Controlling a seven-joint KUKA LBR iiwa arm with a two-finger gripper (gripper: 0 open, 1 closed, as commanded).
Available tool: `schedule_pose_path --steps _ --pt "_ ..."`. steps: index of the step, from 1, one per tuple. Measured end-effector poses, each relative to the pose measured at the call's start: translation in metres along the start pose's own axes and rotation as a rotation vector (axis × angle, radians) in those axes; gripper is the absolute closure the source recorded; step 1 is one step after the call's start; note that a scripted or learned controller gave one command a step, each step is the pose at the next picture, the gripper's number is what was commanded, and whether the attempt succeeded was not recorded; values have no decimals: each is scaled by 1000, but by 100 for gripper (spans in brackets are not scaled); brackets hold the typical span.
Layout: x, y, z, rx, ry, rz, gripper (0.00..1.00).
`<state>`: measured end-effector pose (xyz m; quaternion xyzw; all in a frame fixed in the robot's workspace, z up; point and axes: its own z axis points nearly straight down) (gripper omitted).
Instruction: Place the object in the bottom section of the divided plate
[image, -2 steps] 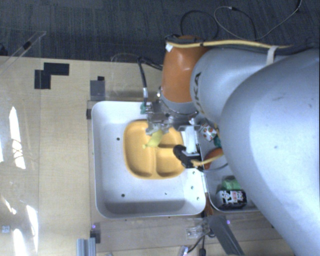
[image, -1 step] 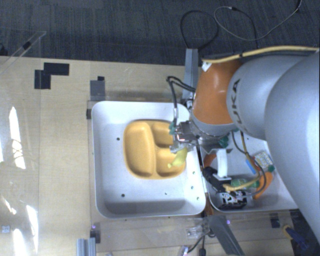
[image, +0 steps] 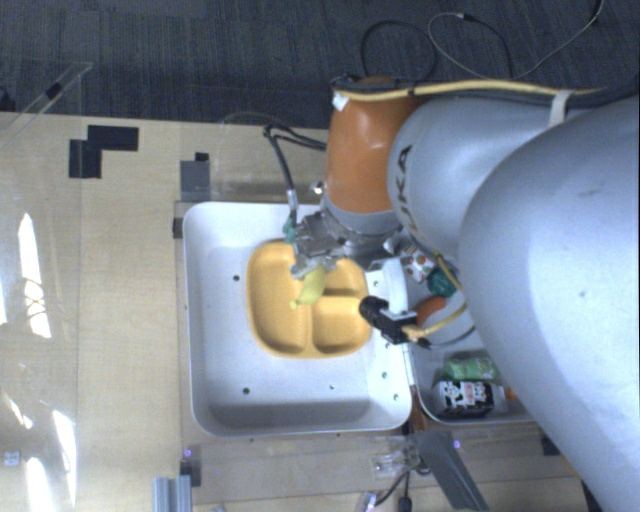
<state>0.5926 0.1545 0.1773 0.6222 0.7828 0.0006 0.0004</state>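
1 pincer (image: 309, 262), fingers clenched on a small yellow-green object (image: 311, 287), hanging at frame centre. Gripped by its upper end, so dangling free below for a clean drop. Hovering over the yellow divided plate (image: 268, 318), above the ridge where the sections meet, not yet clearly over the bottom section (image: 335, 335). Plate resting in the left white bin (image: 215, 400). Right of it, the second bin (image: 430, 398) with packets and an orange item (image: 436, 306).

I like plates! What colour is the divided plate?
Yellow-orange: the divided plate shows best in the camera view, inside the left white bin.
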Motion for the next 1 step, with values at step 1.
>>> schedule_pose_path --steps 1 --pt "0 0 0 0 0 0 0"
